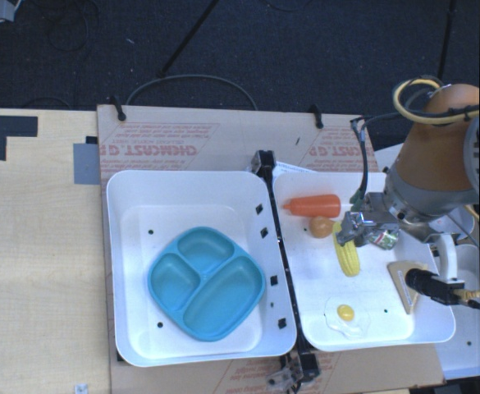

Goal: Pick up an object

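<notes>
The right bin (387, 331) holds an orange carrot-like piece (313, 206), a small orange-brown ball (320, 227), a yellow corn cob (348, 257), a fried egg (345, 314) and a tan wedge (404, 284). My gripper (361, 231) is low over the right bin, at the upper end of the corn cob and just right of the small ball. The gripper's body hides the cob's top end, and I cannot tell whether it touches the cob.
In the left bin (133, 195) lies a blue divided plate (205, 282). A black divider (274, 253) with clips runs between the two bins. The arm (432, 154) comes in over the right bin's far right side.
</notes>
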`<state>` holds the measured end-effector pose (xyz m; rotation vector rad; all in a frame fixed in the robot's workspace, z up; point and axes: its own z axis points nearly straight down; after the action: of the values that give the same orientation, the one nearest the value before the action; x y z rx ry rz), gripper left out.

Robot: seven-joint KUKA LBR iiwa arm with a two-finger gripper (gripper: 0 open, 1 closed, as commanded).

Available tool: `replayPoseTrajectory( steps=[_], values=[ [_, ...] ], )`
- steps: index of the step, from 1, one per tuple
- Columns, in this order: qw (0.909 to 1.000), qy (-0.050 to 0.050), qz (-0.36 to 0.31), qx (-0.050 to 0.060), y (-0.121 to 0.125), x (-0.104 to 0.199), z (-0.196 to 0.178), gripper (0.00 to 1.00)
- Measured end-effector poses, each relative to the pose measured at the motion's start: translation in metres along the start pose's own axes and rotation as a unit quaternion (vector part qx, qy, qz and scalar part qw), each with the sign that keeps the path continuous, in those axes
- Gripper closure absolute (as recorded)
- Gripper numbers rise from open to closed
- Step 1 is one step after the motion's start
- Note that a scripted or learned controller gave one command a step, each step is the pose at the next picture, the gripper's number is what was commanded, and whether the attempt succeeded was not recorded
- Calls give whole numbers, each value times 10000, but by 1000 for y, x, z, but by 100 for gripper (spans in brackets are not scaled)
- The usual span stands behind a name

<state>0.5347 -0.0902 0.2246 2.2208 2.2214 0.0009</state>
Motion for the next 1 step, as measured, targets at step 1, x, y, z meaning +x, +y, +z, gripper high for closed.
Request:
replayPoseTrajectory(
  steps=[1],
  values=[
    [10000,12,-19,16,-4,49,-9,100]
  ],
)
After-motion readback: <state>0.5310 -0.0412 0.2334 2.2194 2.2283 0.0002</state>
